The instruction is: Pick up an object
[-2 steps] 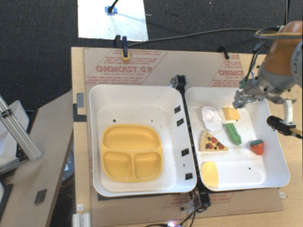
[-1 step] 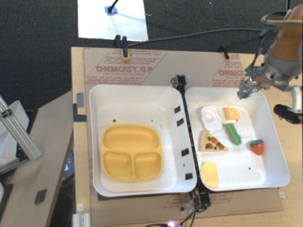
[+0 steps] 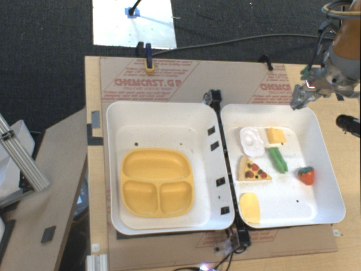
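The grey arm with its orange band enters at the upper right corner and is cut off by the frame edge, so little more than the wrist and a loop of cable can be made out. Its two-finger gripper [image 3: 299,99] hangs at the far right corner of the right shallow white bin [image 3: 327,176], just over or outside the rim; it is small and dark against the bench, and whether it is spread or closed cannot be told, though nothing is seen held in it. The wrist tilts down and leftward toward that corner. Inside the right bin lie six toy food pieces, all well apart from the gripper: a white fried-egg-shaped piece [image 3: 251,141] and a yellow square cheese-like block [image 3: 276,135] near the far wall, a green elongated vegetable piece [image 3: 277,158] just below the block, a triangular pizza slice with red dots [image 3: 252,170] below the egg, a small red-orange piece with a green top [image 3: 306,175] toward the right wall, and a pale yellow oval piece [image 3: 250,208] by the near left corner. The left shallow white bin [image 3: 121,117] holds a yellow plastic tray with three compartments [image 3: 158,182], lying flat. Black clips sit along the seam between the bins.
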`<state>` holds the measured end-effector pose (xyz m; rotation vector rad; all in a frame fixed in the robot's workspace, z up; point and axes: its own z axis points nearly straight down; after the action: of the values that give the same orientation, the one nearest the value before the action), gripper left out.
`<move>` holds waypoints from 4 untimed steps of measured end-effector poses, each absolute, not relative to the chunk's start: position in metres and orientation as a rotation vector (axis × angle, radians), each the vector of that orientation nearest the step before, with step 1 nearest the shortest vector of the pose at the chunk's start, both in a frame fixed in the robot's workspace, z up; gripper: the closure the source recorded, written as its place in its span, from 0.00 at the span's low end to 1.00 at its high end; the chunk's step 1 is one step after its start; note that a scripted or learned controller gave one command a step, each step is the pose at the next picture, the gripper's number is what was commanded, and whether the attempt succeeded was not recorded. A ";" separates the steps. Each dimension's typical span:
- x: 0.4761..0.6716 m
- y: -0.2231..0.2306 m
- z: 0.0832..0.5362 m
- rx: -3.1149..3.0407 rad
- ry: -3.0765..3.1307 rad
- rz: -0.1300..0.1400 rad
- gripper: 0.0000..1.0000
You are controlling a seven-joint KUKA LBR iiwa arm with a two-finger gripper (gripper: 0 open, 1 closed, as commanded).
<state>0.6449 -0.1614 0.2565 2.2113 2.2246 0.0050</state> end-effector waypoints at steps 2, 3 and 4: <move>0.651 -0.041 0.244 2.210 2.233 0.003 1.00; 0.650 0.009 0.250 2.212 2.229 0.002 1.00; 0.638 0.061 0.239 2.212 2.232 0.002 1.00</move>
<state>0.6382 0.0612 0.2390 2.2122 2.2322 0.0020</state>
